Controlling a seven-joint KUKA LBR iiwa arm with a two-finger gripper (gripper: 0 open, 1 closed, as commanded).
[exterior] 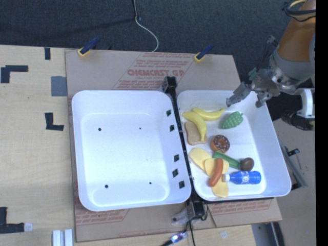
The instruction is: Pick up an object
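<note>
The right bin (266, 132) holds several toy foods: a yellow banana (202, 118), a green bumpy fruit (232, 120), a slice of toast (192, 132), a chocolate donut (221, 143), a red sausage (216, 172), yellow chips (205, 160), a brown-tipped green vegetable (237, 162) and a blue bottle (245, 178). My gripper (248, 97) hangs over the bin's far right corner, above and right of the green fruit. Its two fingers are spread apart with nothing between them.
The left bin (123, 147) lies beside the right one, with a black hinge strip (177, 137) between them. Both rest on a cardboard sheet (148, 70) held by blue-and-yellow clamps (88, 46). A thin cable (146, 27) trails at the back.
</note>
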